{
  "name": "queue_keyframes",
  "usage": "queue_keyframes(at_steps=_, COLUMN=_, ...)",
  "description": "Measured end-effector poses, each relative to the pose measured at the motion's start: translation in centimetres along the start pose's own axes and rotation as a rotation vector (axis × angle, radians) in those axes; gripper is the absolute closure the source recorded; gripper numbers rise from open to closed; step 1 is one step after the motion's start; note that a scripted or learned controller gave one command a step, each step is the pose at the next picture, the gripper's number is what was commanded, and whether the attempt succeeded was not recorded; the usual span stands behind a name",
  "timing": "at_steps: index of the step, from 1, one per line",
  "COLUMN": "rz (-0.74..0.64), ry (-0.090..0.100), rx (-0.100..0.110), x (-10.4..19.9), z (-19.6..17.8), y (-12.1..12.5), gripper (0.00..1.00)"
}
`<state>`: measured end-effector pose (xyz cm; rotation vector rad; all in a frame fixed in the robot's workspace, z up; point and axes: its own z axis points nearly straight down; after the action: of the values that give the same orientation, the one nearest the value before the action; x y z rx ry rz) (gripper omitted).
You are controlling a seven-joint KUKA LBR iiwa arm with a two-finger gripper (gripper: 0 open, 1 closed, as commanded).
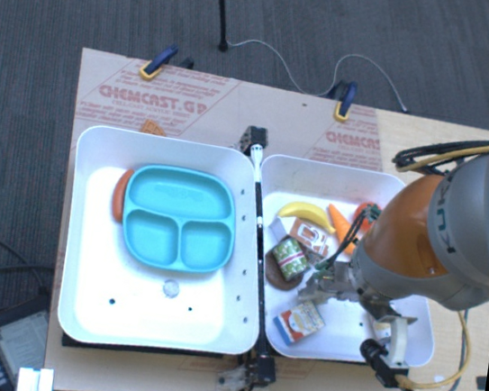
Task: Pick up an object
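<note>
The right bin [403, 350] holds a yellow banana [306, 212], an orange carrot [341, 221], a small brown-and-white box [313, 238], a green-labelled can [289, 257] lying on a dark brown round piece [274, 275], and a white, red and blue packet [298, 321] near the front wall. My gripper [322, 285] hangs low in the middle of this bin, just right of the can and above the packet. The grey and orange wrist [410, 242] hides the bin's right half.
In the left bin [83, 303] lies a light blue divided plate [180, 219] with a red-orange item [121, 194] sticking out from under its left edge. Two clamps [159, 61] [345, 101] grip the board's far edge. Cables [422, 381] trail off the arm at the front right.
</note>
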<state>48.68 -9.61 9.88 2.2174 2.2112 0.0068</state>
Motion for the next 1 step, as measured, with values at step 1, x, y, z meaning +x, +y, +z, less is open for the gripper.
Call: queue_keyframes(at_steps=1, rz=0.0, ry=0.0, rx=0.0, x=0.01, z=0.0, y=0.0, gripper=0.0)
